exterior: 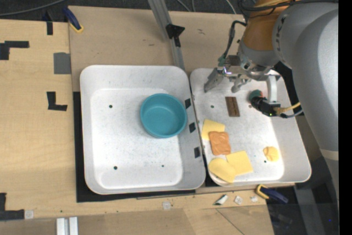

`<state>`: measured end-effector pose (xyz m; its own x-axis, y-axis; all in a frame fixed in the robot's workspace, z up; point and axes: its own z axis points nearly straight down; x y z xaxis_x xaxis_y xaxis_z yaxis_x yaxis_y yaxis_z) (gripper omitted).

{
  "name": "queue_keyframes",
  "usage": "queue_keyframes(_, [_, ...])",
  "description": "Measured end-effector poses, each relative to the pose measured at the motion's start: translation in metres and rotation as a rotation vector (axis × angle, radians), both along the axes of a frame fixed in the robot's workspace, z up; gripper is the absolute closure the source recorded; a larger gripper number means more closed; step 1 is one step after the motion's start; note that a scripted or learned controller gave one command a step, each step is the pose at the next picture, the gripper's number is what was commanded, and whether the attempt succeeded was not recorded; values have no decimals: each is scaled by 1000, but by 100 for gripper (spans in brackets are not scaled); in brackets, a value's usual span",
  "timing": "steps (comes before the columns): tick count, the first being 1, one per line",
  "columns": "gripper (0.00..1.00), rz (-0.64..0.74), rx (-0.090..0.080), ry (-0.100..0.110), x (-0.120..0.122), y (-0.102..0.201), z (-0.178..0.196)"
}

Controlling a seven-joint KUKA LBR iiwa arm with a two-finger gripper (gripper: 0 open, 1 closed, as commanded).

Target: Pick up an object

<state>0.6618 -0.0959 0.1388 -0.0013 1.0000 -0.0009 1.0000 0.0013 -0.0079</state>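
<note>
Arm [308, 47] reaches over right bin [286, 170]. Left bin [110, 173] holds teal bowl [163, 114]. Gripper [224, 84] open, empty, above bin's far end. Step: approach. Nearest candidate, brown block [233, 107], lies just beside fingers; next: shift over it, descend, close. Yellow and orange pieces [223, 143] lie nearer front.
</note>
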Motion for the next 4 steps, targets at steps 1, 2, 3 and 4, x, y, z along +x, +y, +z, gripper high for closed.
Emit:
queue_keyframes(1, [0, 1, -1, -5, -1, 1, -53])
queue_keyframes(2, [100, 2, 0, -6, 0, 2, -41])
queue_keyframes(3, [100, 0, 0, -13, -2, 0, 23])
queue_keyframes(4, [100, 0, 0, -12, 4, -5, 68])
